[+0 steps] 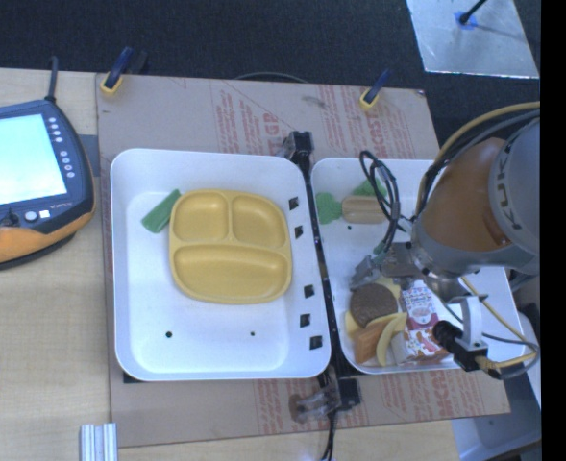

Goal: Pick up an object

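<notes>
On the far left of the desk (42, 353) sits the control pendant (28, 185), well out of the action. Next comes the left bin (129, 257), holding a yellow divided plate (230, 245) with a green piece (160, 211) poking out from under its upper left corner.

The right bin (335, 176) is where any pick would have to happen. Its things are bunched in the lower part: a brown round patty (372, 304), yellow and orange slices (381, 339) touching it, a red-and-white packet (420, 320) just beside those, and a tan roll with a green bit (357, 208) higher up.

The gripper (390, 265) hangs low over that pile, just above the patty. Whether it is apart or closed I cannot tell from here; the wrist hides it.

My worry is the crowding. With everything touching, a grab could pinch two pieces, nudge the slices aside, or slide off the flat patty and come up bare. The loose cable (379, 181) near the wrist could also snag.
</notes>
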`<state>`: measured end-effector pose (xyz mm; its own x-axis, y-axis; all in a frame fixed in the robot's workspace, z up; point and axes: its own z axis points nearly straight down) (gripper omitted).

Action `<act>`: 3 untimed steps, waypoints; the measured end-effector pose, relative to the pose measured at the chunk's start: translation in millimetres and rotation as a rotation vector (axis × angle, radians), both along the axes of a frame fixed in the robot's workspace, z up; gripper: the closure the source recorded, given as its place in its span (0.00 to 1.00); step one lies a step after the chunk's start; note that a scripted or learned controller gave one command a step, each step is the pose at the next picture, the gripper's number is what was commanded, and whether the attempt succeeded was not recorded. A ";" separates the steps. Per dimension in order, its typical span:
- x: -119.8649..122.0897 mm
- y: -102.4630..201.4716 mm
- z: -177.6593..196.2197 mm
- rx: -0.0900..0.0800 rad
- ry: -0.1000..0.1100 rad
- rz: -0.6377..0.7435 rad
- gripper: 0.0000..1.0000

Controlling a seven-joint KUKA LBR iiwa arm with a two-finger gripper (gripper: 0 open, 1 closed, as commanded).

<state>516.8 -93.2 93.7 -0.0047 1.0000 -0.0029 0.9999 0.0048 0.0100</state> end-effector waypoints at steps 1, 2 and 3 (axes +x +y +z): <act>-1.3 0.7 0.6 0.000 -0.003 0.000 0.00; 2.8 -2.2 8.0 0.002 0.009 -0.001 0.00; 98.9 -32.1 6.4 -0.001 0.003 0.002 0.00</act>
<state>615.6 -125.3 100.1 -0.0068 1.0000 -0.0038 1.0000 0.0068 0.0072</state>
